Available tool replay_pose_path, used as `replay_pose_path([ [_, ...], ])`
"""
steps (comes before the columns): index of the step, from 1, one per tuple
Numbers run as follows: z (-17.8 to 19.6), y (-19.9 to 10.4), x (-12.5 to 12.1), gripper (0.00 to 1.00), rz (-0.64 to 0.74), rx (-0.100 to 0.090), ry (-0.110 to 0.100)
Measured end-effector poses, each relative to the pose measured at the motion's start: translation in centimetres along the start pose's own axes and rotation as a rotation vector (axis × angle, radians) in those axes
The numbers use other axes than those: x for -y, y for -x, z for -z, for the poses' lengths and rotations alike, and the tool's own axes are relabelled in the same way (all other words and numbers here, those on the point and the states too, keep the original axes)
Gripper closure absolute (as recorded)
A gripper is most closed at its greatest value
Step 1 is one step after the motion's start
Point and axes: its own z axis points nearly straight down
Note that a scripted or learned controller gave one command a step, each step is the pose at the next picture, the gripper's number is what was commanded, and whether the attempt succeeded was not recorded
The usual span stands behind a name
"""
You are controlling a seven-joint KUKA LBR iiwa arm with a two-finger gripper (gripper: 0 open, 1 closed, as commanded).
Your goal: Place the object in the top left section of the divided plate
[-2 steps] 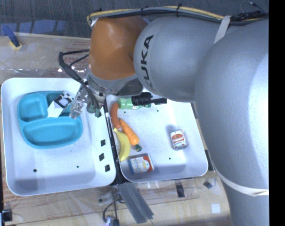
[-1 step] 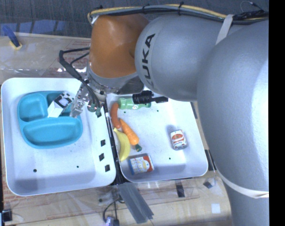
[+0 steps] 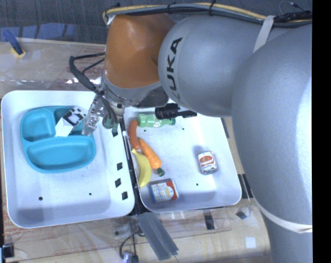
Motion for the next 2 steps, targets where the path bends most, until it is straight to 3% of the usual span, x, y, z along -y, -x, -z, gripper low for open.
replay_pose_path([
  [2, 1.46, 0.03, -0.06, 1.0, 0.007, -0.001, -0.003],
])
